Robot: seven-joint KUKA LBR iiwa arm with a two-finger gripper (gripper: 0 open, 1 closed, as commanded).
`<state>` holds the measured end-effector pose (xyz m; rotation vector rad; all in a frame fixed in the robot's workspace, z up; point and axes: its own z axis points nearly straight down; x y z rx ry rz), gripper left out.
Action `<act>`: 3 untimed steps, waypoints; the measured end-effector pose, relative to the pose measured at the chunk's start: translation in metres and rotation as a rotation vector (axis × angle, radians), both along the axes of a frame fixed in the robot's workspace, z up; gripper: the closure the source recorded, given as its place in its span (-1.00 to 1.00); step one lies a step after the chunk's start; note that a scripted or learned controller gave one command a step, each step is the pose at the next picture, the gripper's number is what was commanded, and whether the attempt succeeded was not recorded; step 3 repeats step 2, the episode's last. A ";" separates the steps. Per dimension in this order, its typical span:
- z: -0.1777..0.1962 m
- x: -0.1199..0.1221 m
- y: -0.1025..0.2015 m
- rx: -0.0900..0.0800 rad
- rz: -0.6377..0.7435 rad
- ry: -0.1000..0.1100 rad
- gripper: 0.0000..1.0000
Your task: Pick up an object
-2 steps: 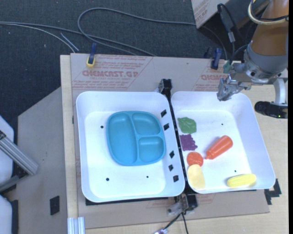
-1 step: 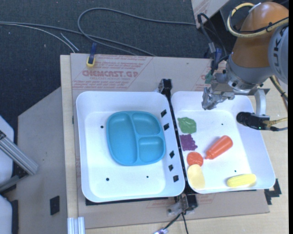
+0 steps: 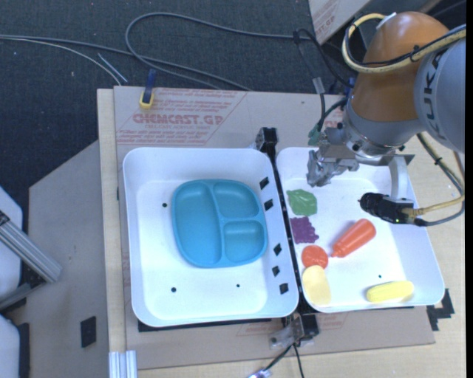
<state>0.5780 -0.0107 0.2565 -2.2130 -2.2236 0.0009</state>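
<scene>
A blue divided plate (image 3: 219, 222) is seen lying flat in the left white bin (image 3: 140, 244), near its middle. Both bins are borne by a brown board (image 3: 185, 114) printed with red lettering, and a yellow and blue clamp (image 3: 148, 94) is fixed at its far edge. Grey cables (image 3: 148, 52) are looped over the dark carpet (image 3: 52, 88) beyond the board. A cardboard box (image 3: 332, 18) is seen at the top edge.
</scene>
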 end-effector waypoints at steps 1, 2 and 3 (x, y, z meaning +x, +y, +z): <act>0.001 -0.025 0.050 0.000 0.001 0.001 1.00; -0.018 -0.047 0.101 -0.001 0.000 0.002 1.00; -0.018 -0.047 0.101 -0.001 0.000 0.002 1.00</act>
